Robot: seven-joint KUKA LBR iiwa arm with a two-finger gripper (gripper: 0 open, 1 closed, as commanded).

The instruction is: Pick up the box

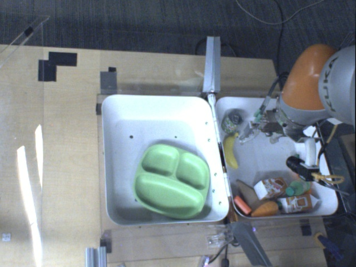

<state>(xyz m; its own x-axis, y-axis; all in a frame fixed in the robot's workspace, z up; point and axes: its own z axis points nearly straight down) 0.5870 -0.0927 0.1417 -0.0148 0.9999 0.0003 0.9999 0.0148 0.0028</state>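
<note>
Two bins are sitting on your worktop (67, 149); the small printed cardboard box (270, 188) is lying in the right bin (261, 154), below and apart from your tool (261, 128), among an orange carrot (266, 208) and a curved yellow banana (230, 152)

Green tray (172, 181), yellow banana (230, 152)

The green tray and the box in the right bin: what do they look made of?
The green tray looks like moulded plastic: a smooth satin surface, rounded compartments, soft highlights. The box looks like printed cardboard, with flat faces, a white edge and brown-red print, though it is too small to be sure.
</note>
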